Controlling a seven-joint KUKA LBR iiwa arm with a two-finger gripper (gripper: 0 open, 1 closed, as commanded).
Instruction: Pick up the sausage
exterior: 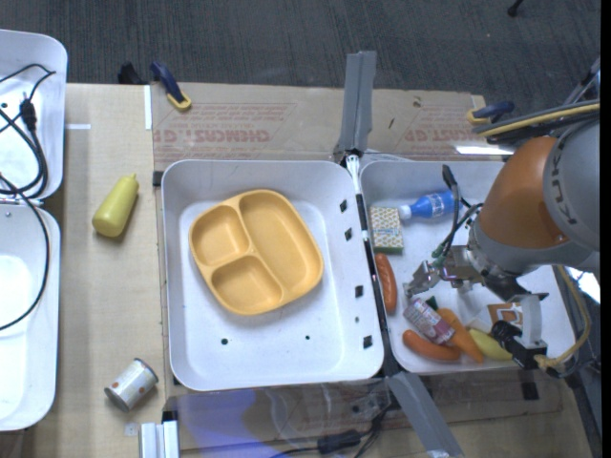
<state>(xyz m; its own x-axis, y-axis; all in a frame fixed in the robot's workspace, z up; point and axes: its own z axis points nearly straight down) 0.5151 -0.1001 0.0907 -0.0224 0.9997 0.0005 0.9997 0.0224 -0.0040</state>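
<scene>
**A:** Where does the sausage lie from the gripper?

**B:** The reddish-orange sausage [387, 282] rests in the right-hand white bin [420, 172], hard against its left wall. The metal two-finger gripper [427, 281] hangs just to the right of it, near but apart. So the coming move looks like a short shift leftward and then down.

**A:** And its long axis?

**B:** It runs along the bin's wall, from far to near in the camera view. I would judge the fingers need to close across that line, one on each side.

**A:** What is the gripper doing now?

**B:** I see metal parts at its tip, but I cannot tell whether they stand apart or together. Nothing shows between them.

**A:** Is there room?

**B:** Little. The wall on the sausage's left leaves scant space for a finger. A pale green patterned small box [386, 228] sits just beyond its far end. A second, orange-red sausage-like piece [430, 347] lies along the bin's near edge, beside a crinkled foil wrapper [429, 322] and a yellow piece [492, 345]. A blue-and-white plastic bottle [427, 205] lies further back.

**A:** The surface?

**B:** Smooth white plastic; the sausage may slide or roll if nudged. The yellow three-part plate [254, 250] in the left bin [181, 284] is well apart.
</scene>
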